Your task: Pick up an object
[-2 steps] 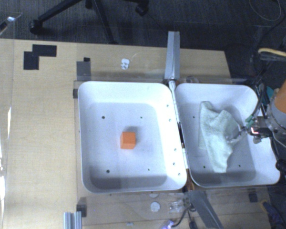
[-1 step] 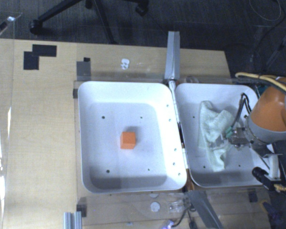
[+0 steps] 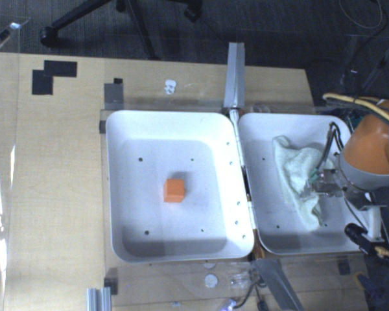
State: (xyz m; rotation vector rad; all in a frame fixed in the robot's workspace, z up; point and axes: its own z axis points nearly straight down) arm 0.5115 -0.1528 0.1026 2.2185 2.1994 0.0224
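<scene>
On the worktop [image 3: 52,193]: two shallow white bins sit side by side, rims touching.
Left bin [image 3: 126,173]: holds one small orange cube [image 3: 174,190] near its centre, flat on the smooth floor.
Right bin [image 3: 272,225]: holds a crumpled pale cloth [image 3: 299,173], soft and folded.
Arm [image 3: 373,151]: grey with an orange band, reaching in from the right, wrist low over the right bin.
Tool [image 3: 321,185]: at the cloth's right edge; its grip cannot be made out.
</scene>
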